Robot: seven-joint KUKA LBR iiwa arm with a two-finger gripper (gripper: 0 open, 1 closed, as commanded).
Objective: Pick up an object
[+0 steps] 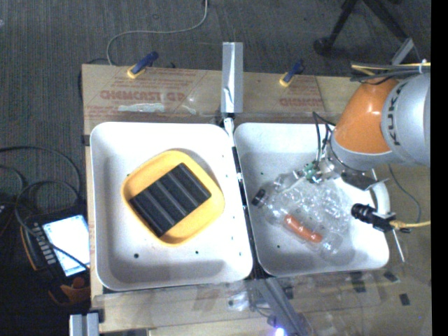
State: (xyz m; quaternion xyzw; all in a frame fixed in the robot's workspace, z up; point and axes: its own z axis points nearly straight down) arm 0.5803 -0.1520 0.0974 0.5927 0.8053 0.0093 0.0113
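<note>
In the right bin (280,145) lies a crumpled clear plastic bottle (308,205) with a dark cap (258,198) pointing left. An orange piece (303,230) shows at its lower side. The left bin (112,152) holds a yellow tray-like object with a black ribbed top (172,197). The arm's orange band (360,128) hangs over the right bin's far right side. My gripper (316,171) is low over the upper right end of the clear bottle, close to it or touching it.
A metal post (232,75) stands at the back between the two bins. A black fitting with a cable (367,214) sticks out near the right bin's right rim. Clamps (142,64) hold the cardboard backing. A device with a lit screen (59,240) lies on the floor to the left.
</note>
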